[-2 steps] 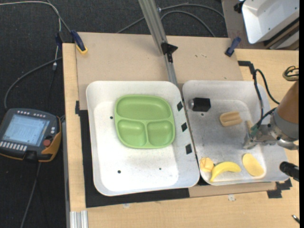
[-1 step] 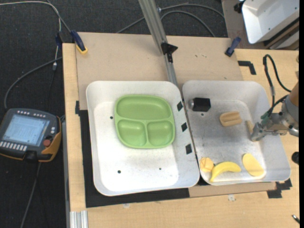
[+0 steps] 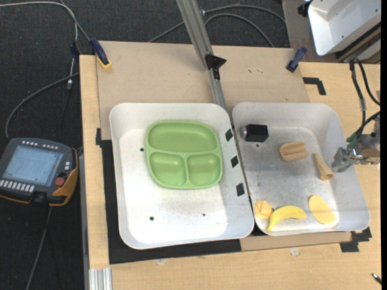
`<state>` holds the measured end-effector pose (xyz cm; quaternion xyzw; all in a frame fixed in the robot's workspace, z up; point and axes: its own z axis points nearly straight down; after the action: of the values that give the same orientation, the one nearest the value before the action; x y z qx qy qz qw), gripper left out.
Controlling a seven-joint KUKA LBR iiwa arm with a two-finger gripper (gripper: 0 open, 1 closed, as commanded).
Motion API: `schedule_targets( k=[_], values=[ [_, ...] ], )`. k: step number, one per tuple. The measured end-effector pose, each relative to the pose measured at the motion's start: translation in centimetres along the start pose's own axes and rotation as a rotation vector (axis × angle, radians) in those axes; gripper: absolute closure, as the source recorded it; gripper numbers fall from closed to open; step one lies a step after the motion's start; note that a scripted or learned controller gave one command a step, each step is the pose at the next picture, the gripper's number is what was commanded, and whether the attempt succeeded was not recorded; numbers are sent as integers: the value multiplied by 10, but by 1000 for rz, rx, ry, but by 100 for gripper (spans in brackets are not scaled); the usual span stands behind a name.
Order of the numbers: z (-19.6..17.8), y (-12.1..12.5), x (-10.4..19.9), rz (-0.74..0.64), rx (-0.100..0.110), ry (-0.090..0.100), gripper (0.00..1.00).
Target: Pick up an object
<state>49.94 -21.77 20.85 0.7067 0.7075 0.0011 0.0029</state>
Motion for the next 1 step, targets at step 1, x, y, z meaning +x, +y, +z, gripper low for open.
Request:
schedule_targets(
  k=[1],
  values=[
    [-37, 2, 0, 0, 0, 0, 100]
  ],
)
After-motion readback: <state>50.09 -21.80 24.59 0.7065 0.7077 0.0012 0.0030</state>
